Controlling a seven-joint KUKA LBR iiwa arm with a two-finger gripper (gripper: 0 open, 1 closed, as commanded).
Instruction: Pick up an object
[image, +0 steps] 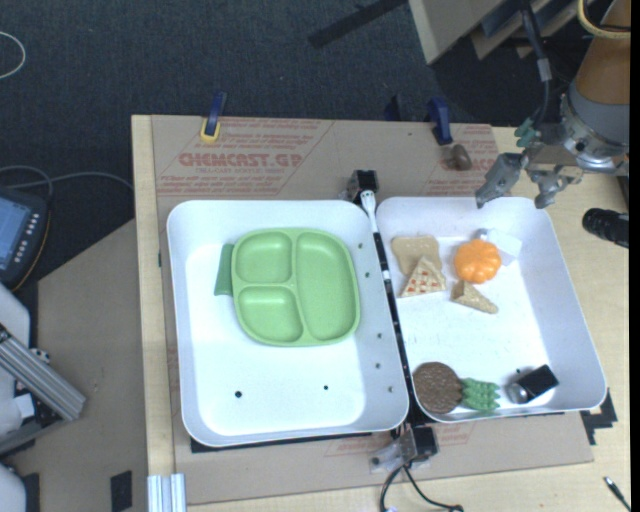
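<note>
My gripper (521, 189) hangs over the far edge of the right bin (560, 290), its two grey fingers spread open with nothing between them. Below and to its left lies an orange pumpkin-like toy (477, 260). Beside that sit a tan bread slice (414, 248), a pizza-slice toy (424, 279) and a small tan wedge (474, 296). At the bin's near edge lie a brown round cookie (435, 385), a green leafy toy (480, 395) and a small black-and-silver piece (530, 385).
The left bin (200, 380) holds a green divided plate (295, 286). A black divider strip (381, 275) runs between the bins. Clamps (438, 120) and a small brown object (459, 156) sit on the board behind the bins.
</note>
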